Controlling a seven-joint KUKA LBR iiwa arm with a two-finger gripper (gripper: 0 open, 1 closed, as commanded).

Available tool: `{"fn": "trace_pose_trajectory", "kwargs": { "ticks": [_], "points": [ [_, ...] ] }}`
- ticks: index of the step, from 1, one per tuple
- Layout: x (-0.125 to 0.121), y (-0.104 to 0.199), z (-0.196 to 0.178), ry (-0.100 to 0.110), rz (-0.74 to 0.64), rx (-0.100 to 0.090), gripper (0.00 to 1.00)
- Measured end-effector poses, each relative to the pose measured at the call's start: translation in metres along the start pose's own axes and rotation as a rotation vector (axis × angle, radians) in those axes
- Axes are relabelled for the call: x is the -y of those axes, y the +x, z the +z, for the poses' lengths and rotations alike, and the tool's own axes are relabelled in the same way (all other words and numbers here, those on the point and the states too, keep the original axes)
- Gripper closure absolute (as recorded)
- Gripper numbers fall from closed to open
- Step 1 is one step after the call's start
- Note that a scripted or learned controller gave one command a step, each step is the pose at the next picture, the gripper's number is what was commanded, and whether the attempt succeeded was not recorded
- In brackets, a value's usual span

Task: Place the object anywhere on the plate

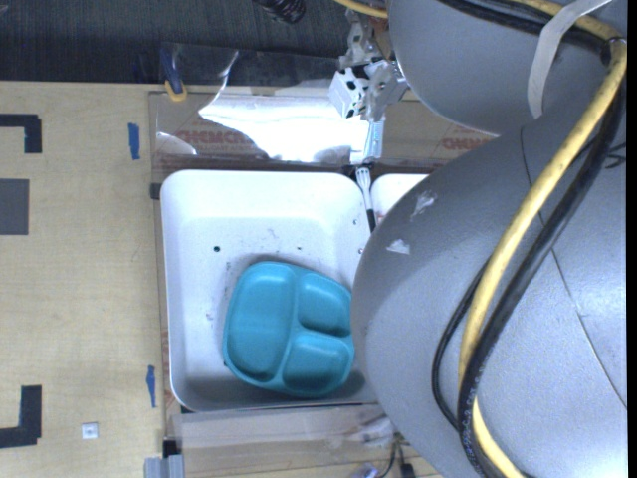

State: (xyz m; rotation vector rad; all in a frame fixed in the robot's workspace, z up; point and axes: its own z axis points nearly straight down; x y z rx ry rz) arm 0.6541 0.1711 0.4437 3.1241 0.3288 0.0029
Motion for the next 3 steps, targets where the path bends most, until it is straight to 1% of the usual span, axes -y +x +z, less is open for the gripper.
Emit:
{"fn": "trace_pose_trajectory", "kwargs": {
  "ticks": [3],
  "points": [
    [0.0,0.001,-0.027,0.001,0.001,0.001,1.0]
  ]
}}
